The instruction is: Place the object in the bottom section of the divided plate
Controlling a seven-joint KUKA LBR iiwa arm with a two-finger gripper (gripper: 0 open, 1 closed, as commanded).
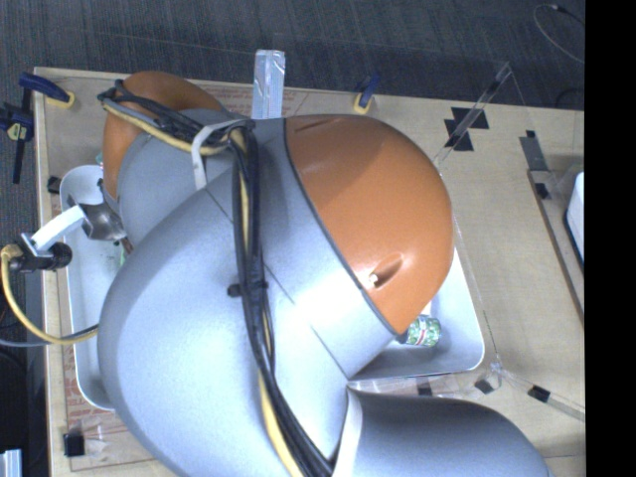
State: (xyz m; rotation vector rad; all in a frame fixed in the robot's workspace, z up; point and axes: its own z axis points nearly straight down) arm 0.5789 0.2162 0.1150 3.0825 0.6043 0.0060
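The grey arm with its orange band (368,217) fills most of the camera view and hides both bins' floors. Its wrist end and gripper (87,225) reach over the left bin, close to a white rounded rim (78,181) that looks like the divided plate's edge. The plate's sections are hidden under the arm. A small green and white object (424,332) lies in the right bin near its front right corner, just under the orange band and far from the gripper. Nothing can be seen held at the gripper.
The left bin's white wall (81,366) shows at the lower left and the right bin's wall (467,351) at the lower right. Yellow and black cables (243,266) run along the arm. Blue clamps (45,89) sit on the bench's back edge.
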